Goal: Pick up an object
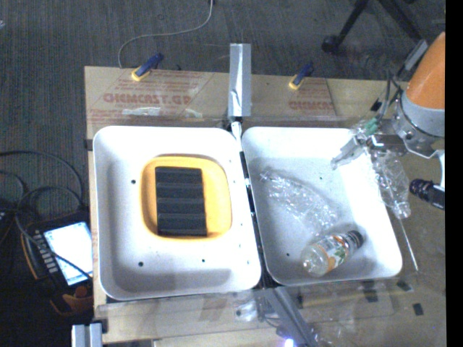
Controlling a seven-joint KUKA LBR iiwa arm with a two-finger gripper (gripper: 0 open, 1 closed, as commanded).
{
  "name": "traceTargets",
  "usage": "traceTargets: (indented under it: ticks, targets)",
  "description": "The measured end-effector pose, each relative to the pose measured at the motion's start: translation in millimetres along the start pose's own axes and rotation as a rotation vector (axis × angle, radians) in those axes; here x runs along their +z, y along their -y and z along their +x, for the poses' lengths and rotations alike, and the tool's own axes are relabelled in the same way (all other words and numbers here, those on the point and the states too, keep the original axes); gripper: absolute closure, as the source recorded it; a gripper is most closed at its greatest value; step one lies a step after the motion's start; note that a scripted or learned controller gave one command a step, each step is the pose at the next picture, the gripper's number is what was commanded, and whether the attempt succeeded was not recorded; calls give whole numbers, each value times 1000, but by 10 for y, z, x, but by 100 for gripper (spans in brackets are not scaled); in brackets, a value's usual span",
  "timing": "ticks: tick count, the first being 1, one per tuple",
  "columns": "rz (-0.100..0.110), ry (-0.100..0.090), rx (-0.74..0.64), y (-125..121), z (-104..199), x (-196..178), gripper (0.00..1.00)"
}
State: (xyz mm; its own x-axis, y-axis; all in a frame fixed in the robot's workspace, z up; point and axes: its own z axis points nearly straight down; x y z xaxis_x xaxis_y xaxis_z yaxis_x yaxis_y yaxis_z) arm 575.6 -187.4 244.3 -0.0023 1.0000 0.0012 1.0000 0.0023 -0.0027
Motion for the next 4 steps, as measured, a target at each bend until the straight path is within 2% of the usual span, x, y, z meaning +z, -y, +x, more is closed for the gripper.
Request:
traceTargets:
  ticks: [1, 2, 3, 4]
  targets:
    - [-1, 0, -201, 180, -354, 1106, 0]
    - [-33, 10, -404, 426, -336, 1452, 0]
    - [-2, 2, -109, -181, -243, 934, 0]
    - [-1, 3, -171, 415, -363, 578, 0]
